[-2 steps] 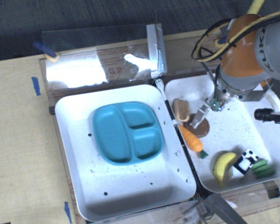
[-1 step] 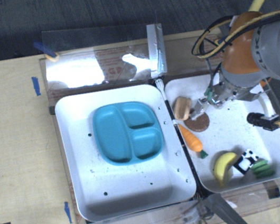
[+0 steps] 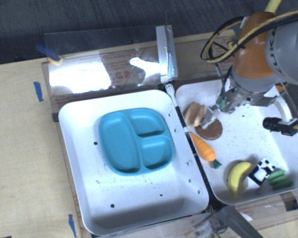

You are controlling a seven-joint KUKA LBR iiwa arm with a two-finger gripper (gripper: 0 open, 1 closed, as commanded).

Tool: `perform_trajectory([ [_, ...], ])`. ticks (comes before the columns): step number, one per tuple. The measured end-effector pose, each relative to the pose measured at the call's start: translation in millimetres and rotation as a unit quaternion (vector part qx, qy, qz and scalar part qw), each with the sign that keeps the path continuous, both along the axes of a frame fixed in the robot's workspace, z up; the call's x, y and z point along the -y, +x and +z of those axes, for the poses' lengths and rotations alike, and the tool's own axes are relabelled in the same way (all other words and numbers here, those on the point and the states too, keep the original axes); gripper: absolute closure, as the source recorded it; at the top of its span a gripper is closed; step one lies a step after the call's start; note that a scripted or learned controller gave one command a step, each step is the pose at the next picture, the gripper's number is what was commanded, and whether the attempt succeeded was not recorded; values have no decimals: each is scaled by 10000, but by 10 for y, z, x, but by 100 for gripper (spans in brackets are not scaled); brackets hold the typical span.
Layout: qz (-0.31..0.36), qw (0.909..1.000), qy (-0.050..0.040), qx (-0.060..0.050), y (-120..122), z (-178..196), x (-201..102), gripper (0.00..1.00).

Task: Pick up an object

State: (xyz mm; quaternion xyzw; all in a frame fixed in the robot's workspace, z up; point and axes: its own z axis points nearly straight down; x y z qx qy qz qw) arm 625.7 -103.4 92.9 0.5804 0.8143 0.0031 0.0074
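Note:
My gripper [image 3: 216, 110] is low in the right bin [image 3: 252, 137], at its upper left part. Its tip sits just right of a tan bread slice [image 3: 193, 114] and just above a brown round disc [image 3: 212, 131], close to both. Below them an orange carrot [image 3: 204, 149] lies along the bin's left wall. A yellow banana [image 3: 236, 176], a black-and-white object [image 3: 262, 170] and a green object [image 3: 279, 179] rest near the front edge. Nothing is seen lifted by the gripper.
The left bin [image 3: 91, 211] holds a blue divided plate [image 3: 137, 140]. The arm's grey body and orange band [image 3: 254, 51] hang over the right bin's upper right, with cables looping above it. A black fitting [image 3: 278, 124] sticks out over the bin's right side.

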Motion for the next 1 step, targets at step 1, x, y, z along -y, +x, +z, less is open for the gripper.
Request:
perform_trajectory([
  [1, 2, 10000, 6, 34, 20, 124, -4, 100],
])
